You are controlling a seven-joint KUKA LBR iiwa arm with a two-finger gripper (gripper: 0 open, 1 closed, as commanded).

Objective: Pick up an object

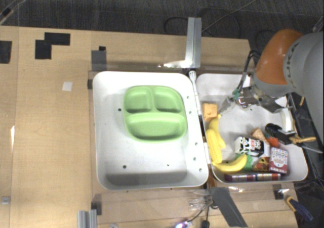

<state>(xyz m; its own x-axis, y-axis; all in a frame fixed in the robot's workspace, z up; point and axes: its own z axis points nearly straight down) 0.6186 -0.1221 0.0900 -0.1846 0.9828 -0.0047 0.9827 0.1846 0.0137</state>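
Corn cob [215,140] in right bin [301,170], jaws [238,97] above, apart

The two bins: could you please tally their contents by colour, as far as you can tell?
Green: 1, divided plate
Yellow: 2, corn cob, banana
Orange: 1, cracker
Black-and-white: 1, cow-pattern item
Red: 1, packet
Total: 6; the remaining small pieces are too cluttered to count.

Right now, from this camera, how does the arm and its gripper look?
The arm is grey and rounded, with a glossy orange band above the wrist. A thin dark cable runs beside the band. The gripper is small, metallic grey, with dark parts.
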